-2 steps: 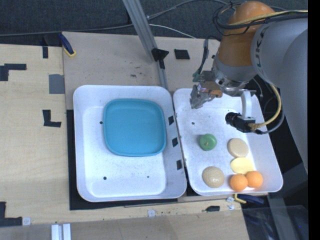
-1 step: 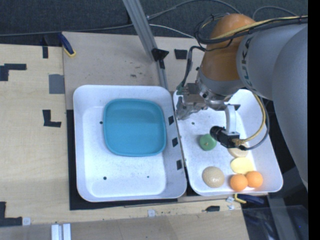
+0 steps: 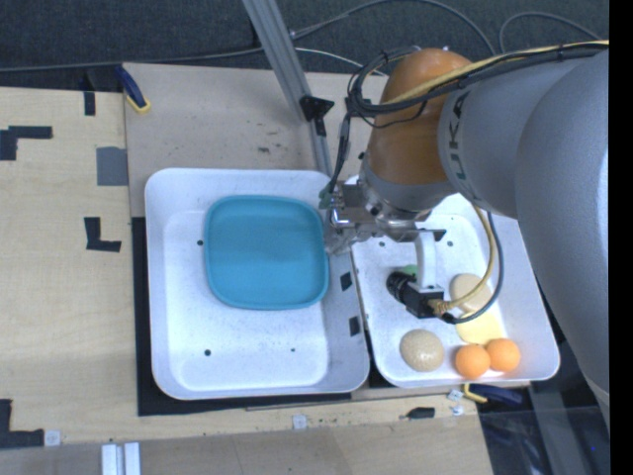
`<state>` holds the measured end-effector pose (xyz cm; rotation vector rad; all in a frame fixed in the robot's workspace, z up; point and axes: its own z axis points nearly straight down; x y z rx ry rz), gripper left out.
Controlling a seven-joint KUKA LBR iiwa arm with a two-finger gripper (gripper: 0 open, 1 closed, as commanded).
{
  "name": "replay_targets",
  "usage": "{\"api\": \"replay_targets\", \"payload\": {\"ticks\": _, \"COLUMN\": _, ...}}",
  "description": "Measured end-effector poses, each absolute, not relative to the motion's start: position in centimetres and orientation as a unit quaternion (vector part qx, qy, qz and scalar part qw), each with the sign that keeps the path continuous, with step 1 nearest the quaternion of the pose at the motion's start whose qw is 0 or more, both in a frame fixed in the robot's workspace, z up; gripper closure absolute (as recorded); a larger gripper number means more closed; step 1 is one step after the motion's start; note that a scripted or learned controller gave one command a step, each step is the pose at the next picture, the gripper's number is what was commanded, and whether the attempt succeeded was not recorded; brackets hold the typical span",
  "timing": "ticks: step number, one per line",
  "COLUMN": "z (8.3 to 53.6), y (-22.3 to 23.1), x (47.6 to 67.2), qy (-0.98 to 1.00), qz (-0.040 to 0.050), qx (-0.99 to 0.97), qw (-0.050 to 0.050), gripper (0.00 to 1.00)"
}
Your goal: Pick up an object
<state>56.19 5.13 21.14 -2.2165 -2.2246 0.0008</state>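
My gripper [image 3: 394,234] hangs under the orange-banded wrist, over the far left part of the right bin [image 3: 532,305]. Near that bin's front edge lie a beige ball [image 3: 421,349] and two orange balls [image 3: 472,361] [image 3: 504,354] side by side. Just behind them sit a yellow piece [image 3: 477,329] and a cream oval thing [image 3: 465,287]. All of these lie nearer the front of the bin than the gripper, apart from it. The wrist hides what is directly beneath it.
A blue square plate [image 3: 265,251] lies in the left bin [image 3: 158,265], close to the wall between the bins. A grey metal post [image 3: 287,57] slants up behind the bins. The arm's bulk covers the right side of the view.
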Motion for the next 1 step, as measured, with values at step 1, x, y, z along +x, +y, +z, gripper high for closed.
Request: {"api": "replay_targets", "payload": {"ticks": 1, "z": 20.94, "y": 9.89, "x": 53.92, "qy": -0.709, "qz": 0.0000, "qx": -0.706, "qw": 0.001, "gripper": 1.00}}
